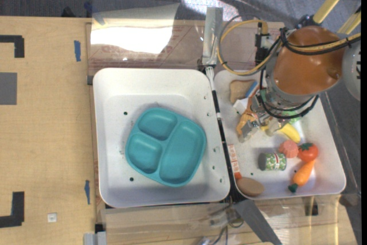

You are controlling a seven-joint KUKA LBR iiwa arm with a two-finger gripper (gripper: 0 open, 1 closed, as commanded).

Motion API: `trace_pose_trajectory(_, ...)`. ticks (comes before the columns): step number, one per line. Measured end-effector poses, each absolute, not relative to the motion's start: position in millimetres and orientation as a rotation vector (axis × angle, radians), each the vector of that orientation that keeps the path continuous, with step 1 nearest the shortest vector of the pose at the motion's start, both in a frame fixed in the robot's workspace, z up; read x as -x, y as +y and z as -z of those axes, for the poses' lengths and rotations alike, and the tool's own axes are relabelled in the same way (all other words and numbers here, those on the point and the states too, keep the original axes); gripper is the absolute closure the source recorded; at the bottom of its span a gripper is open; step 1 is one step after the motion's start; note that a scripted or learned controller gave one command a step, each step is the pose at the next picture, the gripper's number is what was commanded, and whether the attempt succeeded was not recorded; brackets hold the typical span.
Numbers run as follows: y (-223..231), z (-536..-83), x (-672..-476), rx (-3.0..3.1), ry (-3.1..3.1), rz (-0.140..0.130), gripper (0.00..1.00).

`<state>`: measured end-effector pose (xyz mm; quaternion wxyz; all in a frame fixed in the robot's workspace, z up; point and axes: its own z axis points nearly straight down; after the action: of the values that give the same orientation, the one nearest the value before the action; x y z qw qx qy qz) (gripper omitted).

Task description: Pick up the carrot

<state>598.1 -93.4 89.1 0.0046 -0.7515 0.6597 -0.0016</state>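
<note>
Carrot [303,173] is what the 1 arm must reach, and it lies apart from the gripper [250,125], which hangs low over the middle of the right bin [334,140] beneath the orange wrist band. How far the gripper is open I cannot tell, since cables and the wrist crowd it; nothing is seen caught in it.

Working outward from the gripper: a yellow piece [291,132] sits near on its right, then a pink piece [289,148] and a red tomato-like piece [308,151] further right and nearer the front. A small green can [274,161] lies toward the front. The carrot lies just past the tomato, close to the bin's front right corner, its long axis slanting, green end toward the front and left.

My judgement: the move runs right and toward the front, with the fingers best set across that slanted axis.
</note>
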Motion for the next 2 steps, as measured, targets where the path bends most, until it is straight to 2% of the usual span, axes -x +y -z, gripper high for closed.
trace_pose_trajectory(1,-90.3,-102.3,-600.8,2.344,2.064,0.008,1.00)
trace_pose_trajectory(2,-90.1,-101.5,-600.4,2.344,2.064,0.006,0.00)
